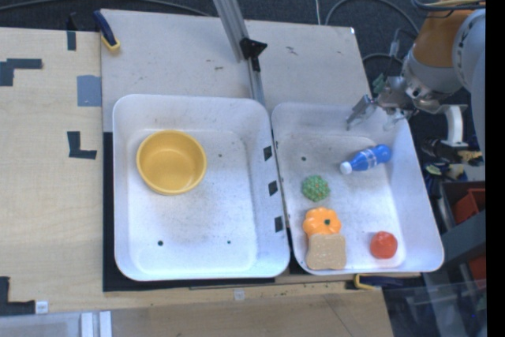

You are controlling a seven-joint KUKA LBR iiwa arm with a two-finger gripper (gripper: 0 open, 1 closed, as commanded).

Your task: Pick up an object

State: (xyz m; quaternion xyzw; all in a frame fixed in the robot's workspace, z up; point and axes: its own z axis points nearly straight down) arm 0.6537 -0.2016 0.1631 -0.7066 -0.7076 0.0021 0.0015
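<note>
Desk [189, 59] with two white bins side by side, arm at the upper right of the frame.

Largest first: the left bin [126, 193] carries a yellow bowl [171, 162] in its upper left part; the right bin [418, 233] carries the small things. The arm [442, 43] comes in from the right edge, and its end effector [369, 110] hangs over the right bin's upper edge with its two fingers spread apart and nothing between them. Just below it lies a blue bottle [368, 158] on its side, long axis running lower left to upper right, white cap toward the lower left. Further down sit a tan slice of bread [326, 252] at the bin's lower edge, touching an orange pumpkin-shaped toy [322, 222] above it, a green ball [315, 188] and a red ball [383, 245] at lower right.
</note>
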